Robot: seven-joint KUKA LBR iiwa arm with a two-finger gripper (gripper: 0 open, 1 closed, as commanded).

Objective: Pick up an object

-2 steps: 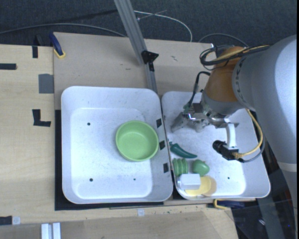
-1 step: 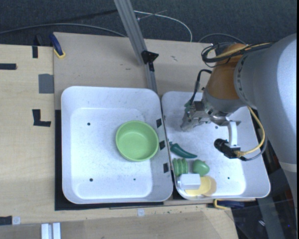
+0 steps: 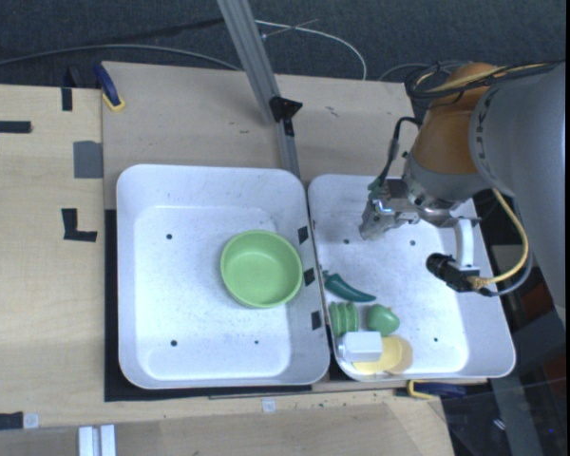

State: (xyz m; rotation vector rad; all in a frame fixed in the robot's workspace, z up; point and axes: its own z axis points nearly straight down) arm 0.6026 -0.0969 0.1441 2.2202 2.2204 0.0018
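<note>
Grey tool [image 3: 375,218] above right bin [image 3: 475,350], nothing visibly gripped

arm [image 3: 527,131]: grey shell | orange wrist band | black and yellow cables | metallic pincer [image 3: 373,224]

From my seat I can't make out how the claw [image 3: 375,224] is set; its tip is a small grey blur over the right bin [image 3: 475,350], and nothing readable shows between its ends. The arm [image 3: 522,150] runs off the right edge, so I lose most of its body. The heap in that bin's near left corner overlaps itself: a white block [image 3: 363,343] covers part of a yellow piece [image 3: 397,354], and the green pieces [image 3: 356,313] beside it are too small for me to name. The slanted grey pole [image 3: 252,46] is cut by the top edge. The table [image 3: 38,293] continues past the left and bottom edges.
</note>
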